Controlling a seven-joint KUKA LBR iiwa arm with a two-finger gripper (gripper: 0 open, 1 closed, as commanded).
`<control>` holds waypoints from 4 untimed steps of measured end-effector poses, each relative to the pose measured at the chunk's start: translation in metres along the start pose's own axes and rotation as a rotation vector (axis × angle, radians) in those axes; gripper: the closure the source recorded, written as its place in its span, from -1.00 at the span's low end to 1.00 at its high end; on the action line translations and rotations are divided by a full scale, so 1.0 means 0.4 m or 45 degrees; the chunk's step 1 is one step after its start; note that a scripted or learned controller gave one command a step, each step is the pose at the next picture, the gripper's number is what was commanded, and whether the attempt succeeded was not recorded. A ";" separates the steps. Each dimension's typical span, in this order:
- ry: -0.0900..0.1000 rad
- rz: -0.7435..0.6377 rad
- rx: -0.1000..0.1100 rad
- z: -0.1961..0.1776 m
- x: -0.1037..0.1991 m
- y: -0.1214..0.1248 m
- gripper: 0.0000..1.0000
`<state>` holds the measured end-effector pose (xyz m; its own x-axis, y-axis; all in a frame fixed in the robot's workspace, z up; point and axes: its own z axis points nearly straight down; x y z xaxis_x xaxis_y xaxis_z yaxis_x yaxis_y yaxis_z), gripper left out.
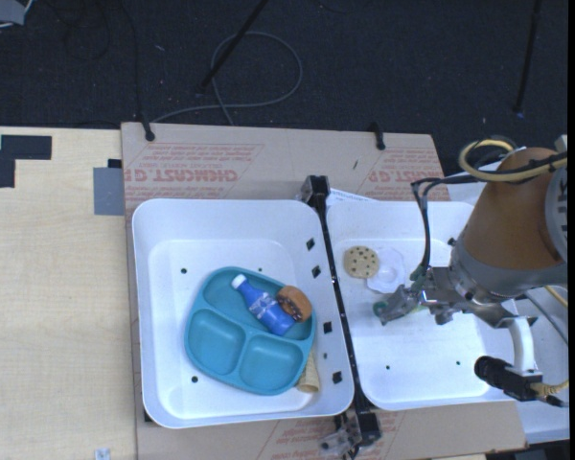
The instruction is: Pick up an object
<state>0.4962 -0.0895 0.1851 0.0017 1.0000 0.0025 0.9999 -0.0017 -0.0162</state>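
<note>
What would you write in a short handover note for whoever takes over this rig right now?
Gripper: low in the right bin, nothing visibly held; open or shut unclear.
Things: cookie and a clear plastic piece lie in the right bin just beyond it. The blue tray in the left bin holds a blue bottle and a doughnut.
Done: no pick.
Left: grasp and lift one object.

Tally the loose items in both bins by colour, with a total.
Blue: 2, divided plate and bottle
Brown: 1, doughnut-like item
Tan: 2, cookie and piece under the plate's edge
Clear: 1, plastic piece
Total: 6
</note>
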 end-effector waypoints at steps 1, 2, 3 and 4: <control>-0.002 -0.002 -0.015 -0.013 -0.001 0.007 -1.00; 0.000 -0.004 -0.008 0.129 0.027 0.009 -1.00; -0.006 0.001 -0.020 0.243 0.024 0.011 -1.00; -0.002 0.008 -0.019 0.216 0.023 0.012 1.00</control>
<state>0.4995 -0.0802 0.0988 0.0080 1.0000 0.0006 1.0000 -0.0080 -0.0011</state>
